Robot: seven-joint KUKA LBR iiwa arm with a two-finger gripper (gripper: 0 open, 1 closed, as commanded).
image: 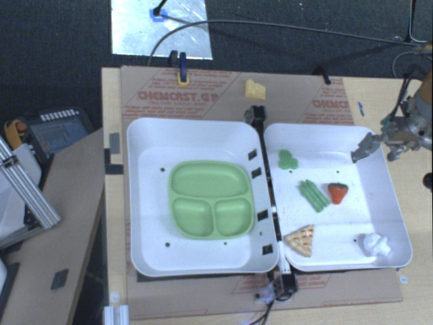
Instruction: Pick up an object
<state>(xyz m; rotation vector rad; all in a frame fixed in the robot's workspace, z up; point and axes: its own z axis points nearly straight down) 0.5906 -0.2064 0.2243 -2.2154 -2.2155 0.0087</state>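
Clearly spread and holding nothing, the metal gripper point(379, 147) hovers over the smooth white right bin's point(396, 202) far rim.

- Two shallow white plastic bins side by side: the left bin point(145, 141) and the right bin point(389, 202).
- One pale green plastic divided plate point(210, 198), with three compartments.
- One small round green toy vegetable point(287, 160).
- One bundle of long green toy beans point(313, 195).
- One red toy strawberry point(337, 192).
- One tan toy pizza slice point(300, 239).
- One small crumpled white object point(374, 244).
- One yellow wedge-shaped block point(255, 89) on the surface beyond the bins.
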